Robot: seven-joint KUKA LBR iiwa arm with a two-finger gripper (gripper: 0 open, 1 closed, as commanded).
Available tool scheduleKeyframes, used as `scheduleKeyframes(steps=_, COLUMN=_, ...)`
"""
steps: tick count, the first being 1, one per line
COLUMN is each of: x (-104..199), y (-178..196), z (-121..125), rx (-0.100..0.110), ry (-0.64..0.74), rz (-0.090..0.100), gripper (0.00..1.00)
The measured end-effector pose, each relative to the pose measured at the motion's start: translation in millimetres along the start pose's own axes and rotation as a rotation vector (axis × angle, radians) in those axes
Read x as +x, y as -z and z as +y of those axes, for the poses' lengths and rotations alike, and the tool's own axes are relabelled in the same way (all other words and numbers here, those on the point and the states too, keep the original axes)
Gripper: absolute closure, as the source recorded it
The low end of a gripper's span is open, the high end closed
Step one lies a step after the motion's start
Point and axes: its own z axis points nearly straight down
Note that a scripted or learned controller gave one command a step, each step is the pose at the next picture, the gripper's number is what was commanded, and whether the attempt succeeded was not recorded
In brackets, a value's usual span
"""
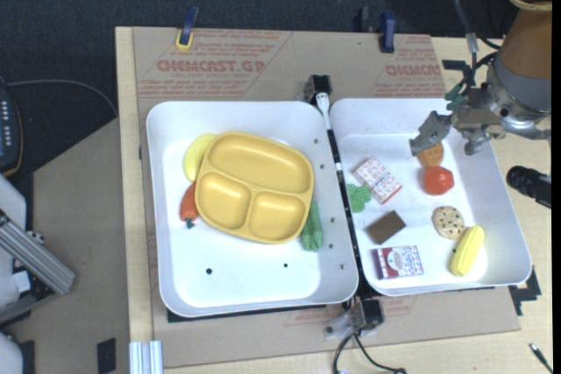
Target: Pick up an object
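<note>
The pincer [441,136] hangs over the far part of the right bin [508,215], and from here I cannot tell how it is set. Just under its grey tip sits a small orange-brown piece [429,157], so close that the two seem to touch, though nothing shows it gripped. Right beside that piece, nearer to me, lies a red tomato [438,180]. Below the tomato is a round speckled cookie [448,222], and next to it, toward the bin's near right corner, a yellow lemon-shaped thing [467,250].

Toward the middle of the same bin rests a small pink-and-white box [378,179], tilted, with a green leafy bit [358,196] just beside it at the bin's left wall. Nearer me lie a dark brown block [385,227] and a flat red-and-white packet [397,262].

The left bin [175,267] carries a large yellow divided tray [252,187], lying on a slant. A yellow piece [195,155] pokes out at its upper left, an orange-red one [188,206] at its left edge, and green leaves [312,229] at its lower right. Both bins stand side by side on the bench [263,57].
</note>
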Motion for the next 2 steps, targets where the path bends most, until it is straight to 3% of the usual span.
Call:
scheduleKeyframes(steps=1, x=0.1, y=5.4, z=1.9, rx=-0.011, ry=0.002, rz=-0.001, gripper=0.00)
scheduleKeyframes(steps=2, x=2.5, y=-54.9, z=9.2, rx=-0.003, ry=0.002, rz=0.000, gripper=0.00)
